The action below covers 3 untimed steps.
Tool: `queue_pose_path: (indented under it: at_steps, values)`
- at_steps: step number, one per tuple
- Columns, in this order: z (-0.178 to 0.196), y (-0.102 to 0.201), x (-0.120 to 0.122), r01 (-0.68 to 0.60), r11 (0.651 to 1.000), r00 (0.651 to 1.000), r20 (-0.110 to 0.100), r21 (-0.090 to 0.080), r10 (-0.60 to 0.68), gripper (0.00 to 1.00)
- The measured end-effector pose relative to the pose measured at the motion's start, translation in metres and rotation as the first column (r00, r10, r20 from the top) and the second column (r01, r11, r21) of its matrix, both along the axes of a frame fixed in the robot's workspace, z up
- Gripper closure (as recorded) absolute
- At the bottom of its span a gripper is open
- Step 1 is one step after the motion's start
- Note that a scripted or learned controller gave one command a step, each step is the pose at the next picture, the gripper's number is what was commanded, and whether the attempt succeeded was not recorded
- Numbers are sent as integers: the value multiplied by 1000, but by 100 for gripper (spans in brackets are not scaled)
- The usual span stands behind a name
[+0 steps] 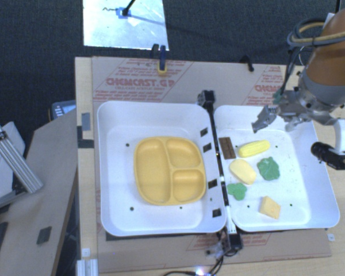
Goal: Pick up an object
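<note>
From the camera view, the gripper (276, 118) hangs over the right bin (319, 203), above and just right of the toy corn cob (254, 148); its fingers look spread with nothing between them. Below the corn lie a pale yellow piece (242, 171), two green pieces (268, 168) (237, 191) and a cheese wedge (270, 207). Left of the corn, a yellow divided plate (168, 169) sits in the left bin (118, 125)

Orange-brown rounded arm housing (333, 45) above the right bin (319, 211), with a grey wrist section beneath. Black and tan cables (310, 34) looped beside the housing. Metallic grey gripper (274, 118) of angular parts.
</note>
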<state>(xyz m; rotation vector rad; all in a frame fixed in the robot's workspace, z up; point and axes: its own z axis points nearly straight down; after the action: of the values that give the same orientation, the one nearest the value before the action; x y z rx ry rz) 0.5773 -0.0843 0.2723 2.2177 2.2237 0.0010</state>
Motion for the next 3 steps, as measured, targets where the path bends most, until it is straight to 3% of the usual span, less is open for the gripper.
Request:
queue_pose_path:
  at_steps: [1,2,3]
  values:
    - [-138,-45,-89,9,1000,1000,-18,2,-9,0]
    - [-189,-2,-90,0,1000,1000,2,-1,0,0]
    - [-175,-2,-87,-1,1000,1000,8,2,1,100]
